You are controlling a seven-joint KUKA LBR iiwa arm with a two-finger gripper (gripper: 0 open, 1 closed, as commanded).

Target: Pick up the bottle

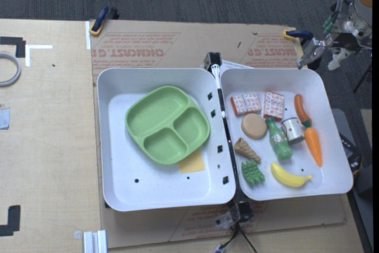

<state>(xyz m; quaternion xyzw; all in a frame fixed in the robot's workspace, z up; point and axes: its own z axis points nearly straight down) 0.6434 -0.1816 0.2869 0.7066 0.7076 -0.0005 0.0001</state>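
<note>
**anon1:** Up at the top right corner, the gripper [323, 56] is hanging over the cardboard just past the right bin's [334, 105] far rim, well apart from everything inside. Fingers? Honestly I can't tell whether they're spread or pinched, that end is just a small dark tangle. Nothing is showing between them that I can make out.

**anon2:** Where's the bottle [278, 138] sitting?

**anon1:** It's lying in the right bin, about the middle, green with its cap pointing toward the far rim. A silver can [292, 129] is sitting right against its right side, and a tan cookie [254, 125] is lying just beside it on the left. A banana [289, 176] is lying near its base, with an ice cream cone [247, 150] and a green leafy thing [253, 173] off to the lower left.

**anon2:** Anything else in there?

**anon1:** Two red-and-white packets [246, 103] are lying by the far rim, and a sausage [301, 109] and carrot [313, 146] are running down the right side. The left bin [118, 186] is holding a green divided plate [168, 124], which is partly covering a yellow slice [192, 163].
</note>
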